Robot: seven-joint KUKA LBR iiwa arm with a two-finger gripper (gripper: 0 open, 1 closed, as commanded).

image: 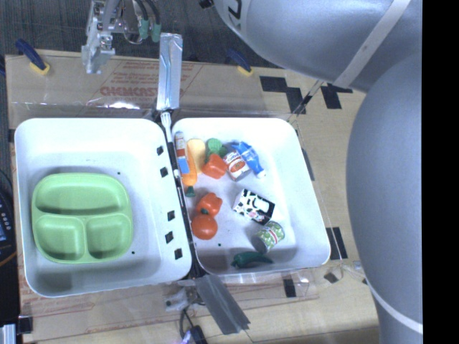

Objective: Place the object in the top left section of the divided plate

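The green divided plate (82, 218) sits in the left bin (43, 138). Its long section is at the top and two smaller ones are below, and nothing lies on it. The pincer (97, 38) hangs above the far edge of the worktop (215, 84), behind the left bin, and I cannot tell if it is open or closed. No toy shows in it, so the picking step looks not yet done. In the right bin (305, 192) lie the toys: an orange pepper (214, 165), a red tomato (204, 226), a black and white carton (254, 206) and more. Next, I think, the arm must reach across and down to one toy. The worktop is brown board with tape marks.
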